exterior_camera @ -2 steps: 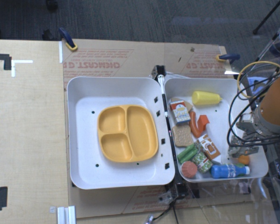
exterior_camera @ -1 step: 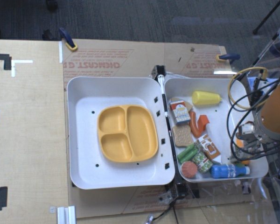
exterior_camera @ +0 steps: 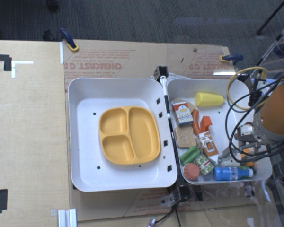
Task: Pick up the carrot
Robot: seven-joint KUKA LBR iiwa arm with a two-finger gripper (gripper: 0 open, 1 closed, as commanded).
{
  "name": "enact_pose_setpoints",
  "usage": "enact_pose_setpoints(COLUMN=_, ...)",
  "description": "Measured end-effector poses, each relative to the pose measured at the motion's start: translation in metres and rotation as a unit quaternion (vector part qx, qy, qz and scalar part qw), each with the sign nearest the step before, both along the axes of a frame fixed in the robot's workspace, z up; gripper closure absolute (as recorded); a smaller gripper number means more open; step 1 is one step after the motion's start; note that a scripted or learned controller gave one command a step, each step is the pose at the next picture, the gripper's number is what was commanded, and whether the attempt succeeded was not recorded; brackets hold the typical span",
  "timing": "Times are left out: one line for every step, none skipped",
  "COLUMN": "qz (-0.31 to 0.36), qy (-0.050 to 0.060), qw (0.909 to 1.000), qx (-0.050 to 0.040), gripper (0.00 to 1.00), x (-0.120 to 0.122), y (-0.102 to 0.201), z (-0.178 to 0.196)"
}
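Observation:
The carrot (exterior_camera: 195, 122) is a slim orange piece lying in the right bin (exterior_camera: 227, 86), between a small red-and-white carton (exterior_camera: 182, 112) and an orange block (exterior_camera: 206, 123). My gripper (exterior_camera: 226, 161) hangs low in the bin's front right corner, just above a blue bottle (exterior_camera: 232, 173). It is below and to the right of the carrot, apart from it. Cables and the wrist hide most of the gripper. The arm's orange band (exterior_camera: 277, 111) is at the right edge.
The right bin also holds a yellow object (exterior_camera: 209, 99), a bread slice (exterior_camera: 184, 136), an orange-and-white box (exterior_camera: 208, 144), a green vegetable (exterior_camera: 190, 154) and a red round item (exterior_camera: 191, 171). A yellow divided plate (exterior_camera: 129, 135) sits in the left bin (exterior_camera: 80, 126).

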State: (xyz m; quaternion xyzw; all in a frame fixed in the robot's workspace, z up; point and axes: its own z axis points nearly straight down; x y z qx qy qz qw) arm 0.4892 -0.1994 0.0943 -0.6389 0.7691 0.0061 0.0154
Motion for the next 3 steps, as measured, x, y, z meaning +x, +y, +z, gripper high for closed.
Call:
enact_pose_setpoints(qz=-0.001, qy=-0.002, qw=1.0000, qx=-0.0034, gripper=1.00, x=0.002, y=-0.003, z=0.009)
enact_pose_setpoints(qz=0.143, qy=-0.002, qw=0.9897, qx=-0.0139, gripper=1.00, x=-0.005, y=-0.007, z=0.001)
enact_pose_setpoints(qz=0.284, qy=0.002, qw=0.9589, qx=-0.0081, gripper=1.00, x=0.023, y=-0.008, z=-0.003)
